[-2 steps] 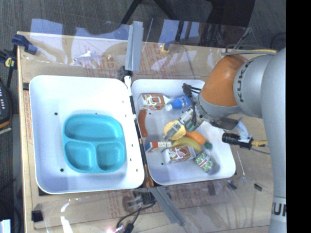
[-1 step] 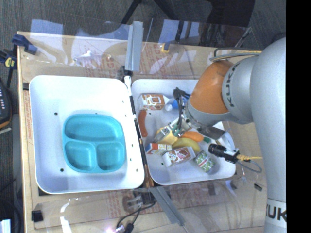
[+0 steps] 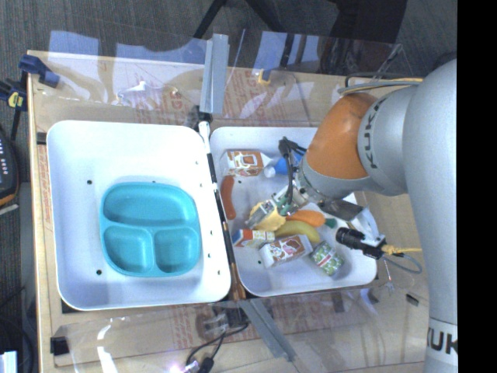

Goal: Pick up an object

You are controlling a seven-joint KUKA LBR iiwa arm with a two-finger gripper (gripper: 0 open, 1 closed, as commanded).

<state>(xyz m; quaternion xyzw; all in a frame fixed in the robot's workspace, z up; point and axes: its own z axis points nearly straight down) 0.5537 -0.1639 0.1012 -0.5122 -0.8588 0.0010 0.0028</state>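
The right bin (image 3: 233,142) holds a jumble of small items. A brown and white carton (image 3: 245,162) lies at its back, and a reddish sausage (image 3: 227,195) rests along the left wall. A yellow banana (image 3: 300,228) and an orange carrot (image 3: 307,217) lie mid-bin. A second carton (image 3: 286,249) and a green can (image 3: 328,259) sit near the front wall. My gripper (image 3: 282,203) reaches down into the middle of this pile, just left of the carrot and above the banana. The wrist hides what lies right under it.
The left bin (image 3: 70,146) holds a blue divided tray (image 3: 150,228). A metal post (image 3: 212,72) stands at the back between the bins. The grey arm with its orange band (image 3: 342,142) covers the right bin's far right side.
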